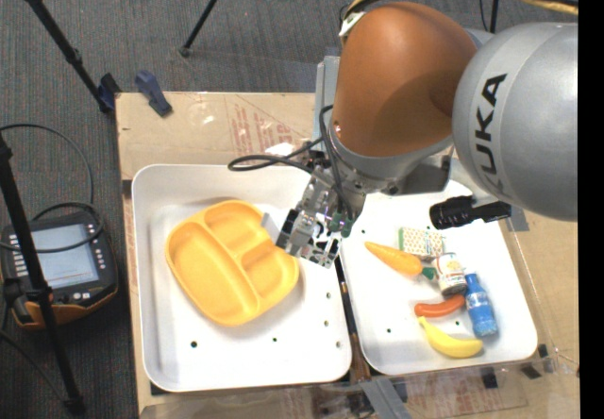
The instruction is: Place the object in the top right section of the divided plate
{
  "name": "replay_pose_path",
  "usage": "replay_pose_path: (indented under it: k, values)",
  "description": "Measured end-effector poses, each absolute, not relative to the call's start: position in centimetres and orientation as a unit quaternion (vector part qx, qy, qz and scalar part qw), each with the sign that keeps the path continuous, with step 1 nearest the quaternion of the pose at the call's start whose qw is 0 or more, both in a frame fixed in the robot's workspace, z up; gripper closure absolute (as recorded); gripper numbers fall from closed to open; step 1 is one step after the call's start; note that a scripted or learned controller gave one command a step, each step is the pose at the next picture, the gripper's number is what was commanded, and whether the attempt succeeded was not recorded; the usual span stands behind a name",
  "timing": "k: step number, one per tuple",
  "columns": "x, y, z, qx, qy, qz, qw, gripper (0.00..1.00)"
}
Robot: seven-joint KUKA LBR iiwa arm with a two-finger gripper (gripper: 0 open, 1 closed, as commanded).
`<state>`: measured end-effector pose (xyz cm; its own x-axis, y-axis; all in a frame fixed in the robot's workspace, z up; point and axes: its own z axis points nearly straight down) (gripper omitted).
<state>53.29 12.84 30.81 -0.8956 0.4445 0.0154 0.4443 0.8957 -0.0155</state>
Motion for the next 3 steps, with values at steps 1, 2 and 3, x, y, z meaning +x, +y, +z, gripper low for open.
replay_pose_path:
  k: [1,2,3]
  values:
    - [53.4,13.0,31.5,-0.224,-0.974,0.0069,0.011,1.00]
    - [55.5,12.7,22.7,-0.190,-0.982,0.0009,0.003,1.00]
    - [57.4,11.2,21.9,-0.291,-0.957,0.0013,0.002,1.00]
